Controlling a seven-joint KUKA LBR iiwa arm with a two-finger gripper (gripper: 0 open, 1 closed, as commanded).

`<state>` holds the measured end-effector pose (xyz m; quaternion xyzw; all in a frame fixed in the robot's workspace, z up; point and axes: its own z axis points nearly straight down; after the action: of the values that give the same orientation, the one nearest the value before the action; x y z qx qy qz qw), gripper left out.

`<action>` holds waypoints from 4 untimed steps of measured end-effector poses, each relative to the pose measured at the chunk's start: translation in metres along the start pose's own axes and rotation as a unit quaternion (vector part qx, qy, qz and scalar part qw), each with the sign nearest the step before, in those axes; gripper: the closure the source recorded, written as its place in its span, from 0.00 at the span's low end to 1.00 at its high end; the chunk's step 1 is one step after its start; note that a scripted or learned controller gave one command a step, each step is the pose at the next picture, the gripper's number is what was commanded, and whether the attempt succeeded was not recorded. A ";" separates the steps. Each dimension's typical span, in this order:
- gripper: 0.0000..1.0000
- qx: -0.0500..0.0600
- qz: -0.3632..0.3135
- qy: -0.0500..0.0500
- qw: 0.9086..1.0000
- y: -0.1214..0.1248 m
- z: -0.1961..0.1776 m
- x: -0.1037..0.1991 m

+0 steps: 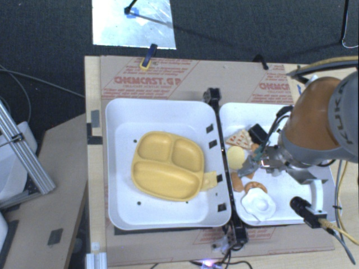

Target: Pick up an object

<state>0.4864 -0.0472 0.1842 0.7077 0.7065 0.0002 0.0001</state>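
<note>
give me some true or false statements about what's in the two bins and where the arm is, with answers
1. A yellow divided tray lies in the left bin. True.
2. The arm is over the left bin. False: it is over the right bin.
3. A white fried-egg-like item lies near the front of the right bin. True.
4. The yellow divided tray is stacked on the small items. False: it lies alone in the left bin, and the small items are in the right one.
5. The hand is low among the small items in the right bin. True.
</note>
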 end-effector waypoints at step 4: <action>1.00 -0.002 -0.006 0.001 1.000 0.001 -0.019 0.057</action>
<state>0.4876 0.0101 0.2030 0.7037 0.7105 0.0021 0.0005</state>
